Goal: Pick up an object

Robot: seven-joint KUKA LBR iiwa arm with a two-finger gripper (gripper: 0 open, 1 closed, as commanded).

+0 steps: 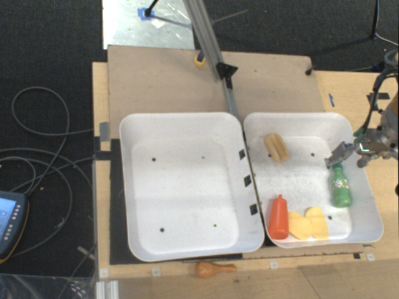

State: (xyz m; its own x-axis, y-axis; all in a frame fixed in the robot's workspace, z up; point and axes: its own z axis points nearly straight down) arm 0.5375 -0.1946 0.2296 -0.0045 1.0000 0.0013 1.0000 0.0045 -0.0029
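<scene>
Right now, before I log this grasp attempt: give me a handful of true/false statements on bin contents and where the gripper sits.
1. The green bottle lies in the right bin. True.
2. The red bottle lies in the left bin. False: it is in the right bin, near its front edge, beside the yellow pieces.
3. The gripper sits over the right bin's far right side, just above the green bottle's cap end. True.
4. The tan bread-like item is clamped in the gripper. False: it lies by itself in the right bin's back part, apart from the gripper.
5. A brown pear-shaped item lies on the bench in front of the bins. True.
</scene>
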